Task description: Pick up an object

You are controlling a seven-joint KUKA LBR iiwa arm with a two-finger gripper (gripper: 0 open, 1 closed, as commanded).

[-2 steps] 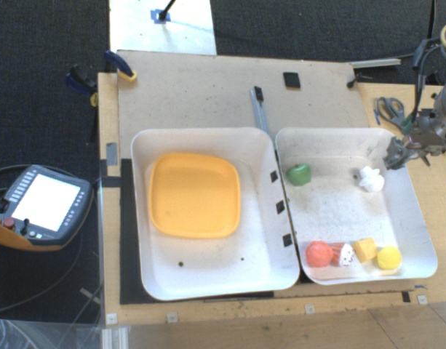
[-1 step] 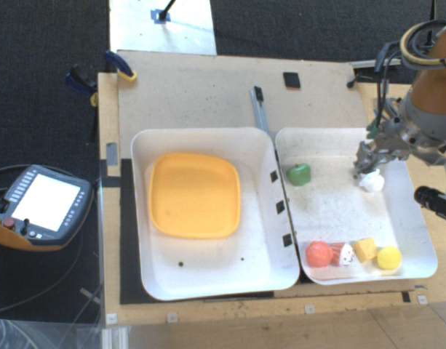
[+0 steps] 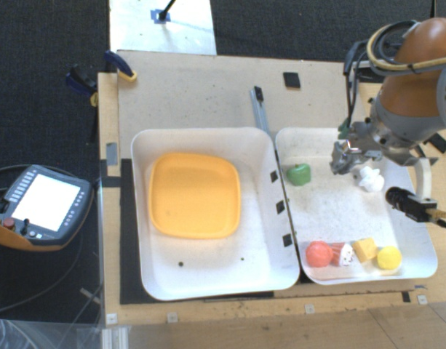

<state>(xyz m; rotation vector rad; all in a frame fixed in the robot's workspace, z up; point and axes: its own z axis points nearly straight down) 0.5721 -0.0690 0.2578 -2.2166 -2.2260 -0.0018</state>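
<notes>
Closest to the camera, well below the pincer [image 3: 345,158], a little row of objects sits bunched against the near wall of the right bin [image 3: 426,264]: a red ball [image 3: 319,254], a small white piece with dots [image 3: 346,254], a yellow block [image 3: 364,249] and a yellow ball [image 3: 388,258]. My guess is they're packed down there because the bin floor slopes or they just rolled to the edge, which would make them awkward to grab against the wall.

Further up, a green apple-looking toy [image 3: 299,174] sits just to the left of the pincer, out in open floor, so that looks like the easiest target to me. A small white object [image 3: 369,179] lies just right of the pincer and a bit below it, nearly touching the wrist hardware.

As for the pincer itself, it's hanging low over the right bin's far half, between those two things, but I honestly can't tell if it's spread or pressed together; it's just a grey blur from this angle. Nothing visibly pinched.

Way off to the left of the pincer, the left bin [image 3: 157,275] holds a yellow-orange plate [image 3: 195,195], lying flat.
</notes>
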